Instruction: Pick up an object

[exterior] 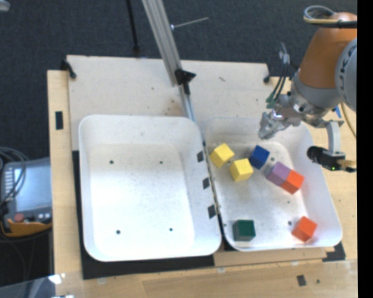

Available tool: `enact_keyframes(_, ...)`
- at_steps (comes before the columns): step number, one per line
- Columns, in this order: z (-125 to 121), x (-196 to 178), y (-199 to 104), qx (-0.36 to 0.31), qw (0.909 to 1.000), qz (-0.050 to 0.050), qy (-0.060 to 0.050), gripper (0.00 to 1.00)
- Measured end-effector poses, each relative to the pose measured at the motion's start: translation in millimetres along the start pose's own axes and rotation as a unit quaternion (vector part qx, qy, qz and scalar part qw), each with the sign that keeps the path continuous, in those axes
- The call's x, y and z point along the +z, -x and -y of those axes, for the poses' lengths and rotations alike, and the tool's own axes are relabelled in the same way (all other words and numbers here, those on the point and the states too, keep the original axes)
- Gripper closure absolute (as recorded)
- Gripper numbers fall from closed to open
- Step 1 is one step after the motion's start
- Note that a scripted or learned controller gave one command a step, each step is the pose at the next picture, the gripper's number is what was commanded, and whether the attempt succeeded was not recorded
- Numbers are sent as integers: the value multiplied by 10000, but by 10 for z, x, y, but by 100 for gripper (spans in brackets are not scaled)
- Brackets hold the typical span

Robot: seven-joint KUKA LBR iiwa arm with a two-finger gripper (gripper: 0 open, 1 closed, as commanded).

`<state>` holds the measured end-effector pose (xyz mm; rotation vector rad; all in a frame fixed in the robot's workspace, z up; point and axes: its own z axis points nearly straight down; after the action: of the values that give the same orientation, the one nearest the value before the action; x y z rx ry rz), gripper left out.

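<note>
Fingers [270, 129] hanging over the right bin [320, 194], grip state unclear from here, blue cube [259, 156] just below them, 2 yellow cubes [232, 162] off to their lower left

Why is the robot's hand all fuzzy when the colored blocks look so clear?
In the camera view, the gripper looks smeared and soft, so its shape is hard to read; the blue block and yellow blocks below it have crisp edges. The light is even, with only faint shadows, and the white bin shows no strong glare.
</note>
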<state>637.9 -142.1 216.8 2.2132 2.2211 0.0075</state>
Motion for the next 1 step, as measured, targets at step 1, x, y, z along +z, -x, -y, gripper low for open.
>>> enact_keyframes(1, -10, -186, 13, -6, 10000, -2, -19, 100)
